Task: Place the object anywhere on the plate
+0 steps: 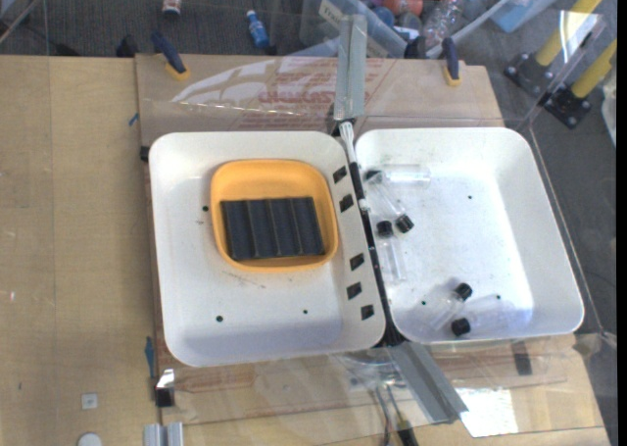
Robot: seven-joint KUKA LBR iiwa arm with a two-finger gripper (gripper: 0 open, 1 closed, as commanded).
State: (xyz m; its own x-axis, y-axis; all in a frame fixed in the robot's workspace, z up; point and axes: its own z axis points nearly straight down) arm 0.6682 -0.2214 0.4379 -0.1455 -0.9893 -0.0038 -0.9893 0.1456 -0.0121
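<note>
Pincer state we cannot tell. From the overhead camera we see a black ribbed block (272, 228) lying flat on the yellow plate (274, 174) in the left bin (186, 307); clear black-capped bottles (392, 223) lie scattered in the right bin (509, 199).

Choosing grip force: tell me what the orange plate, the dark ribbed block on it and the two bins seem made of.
Orange plate: likely plastic, matte, with an even colour and soft rounded rim.
Dark ribbed block: possibly rubber or foam, dull black with parallel grooves and no glare.
Bins: probably moulded plastic, smooth white, with rounded corners.
</note>
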